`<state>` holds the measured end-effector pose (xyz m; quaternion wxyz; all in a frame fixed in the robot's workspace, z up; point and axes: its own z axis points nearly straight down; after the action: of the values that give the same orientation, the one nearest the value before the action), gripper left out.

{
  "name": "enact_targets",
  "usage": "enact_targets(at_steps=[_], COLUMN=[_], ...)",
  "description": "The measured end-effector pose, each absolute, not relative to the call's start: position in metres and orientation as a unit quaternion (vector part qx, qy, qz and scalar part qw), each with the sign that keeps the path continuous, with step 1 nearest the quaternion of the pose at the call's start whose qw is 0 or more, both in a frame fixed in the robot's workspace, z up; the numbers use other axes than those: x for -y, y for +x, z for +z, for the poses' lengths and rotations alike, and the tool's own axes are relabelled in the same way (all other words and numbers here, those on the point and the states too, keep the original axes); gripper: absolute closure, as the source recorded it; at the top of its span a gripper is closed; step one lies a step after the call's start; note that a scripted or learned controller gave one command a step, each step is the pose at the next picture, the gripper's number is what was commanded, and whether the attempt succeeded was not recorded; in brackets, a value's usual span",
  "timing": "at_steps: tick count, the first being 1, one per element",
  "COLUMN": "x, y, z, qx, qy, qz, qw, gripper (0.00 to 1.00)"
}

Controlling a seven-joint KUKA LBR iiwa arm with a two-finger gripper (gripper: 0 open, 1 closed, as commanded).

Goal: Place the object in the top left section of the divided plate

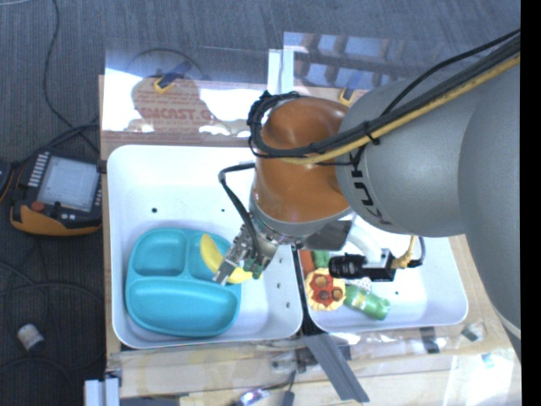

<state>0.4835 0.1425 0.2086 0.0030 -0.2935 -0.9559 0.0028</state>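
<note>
I see the tool over the divided plate's right edge, with the yellow banana pinched at its tip, I judge — its long axis runs far-left to near-right. The top left section lies just left of it.

The plate is turquoise, divided into three sections, and lies flat in the left bin toward its 6 o'clock side. A yellow banana lies in the plate's section at 2 o'clock, curving from there down toward 3 o'clock, its lower end over the rim.
</note>
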Motion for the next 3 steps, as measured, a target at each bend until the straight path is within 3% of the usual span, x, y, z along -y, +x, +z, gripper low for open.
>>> enact_targets(at_steps=[1,2,3], x=[-0.116,-0.181,-0.108], y=[0.539,0.515,0.567], z=[0.219,0.233,0.389], qx=[0.965,0.97,0.973], qy=[-0.264,-0.243,-0.231], qz=[0.0021,0.0014,0.0023], qw=[0.002,0.002,0.001], gripper=[1.0,1.0,1.0])
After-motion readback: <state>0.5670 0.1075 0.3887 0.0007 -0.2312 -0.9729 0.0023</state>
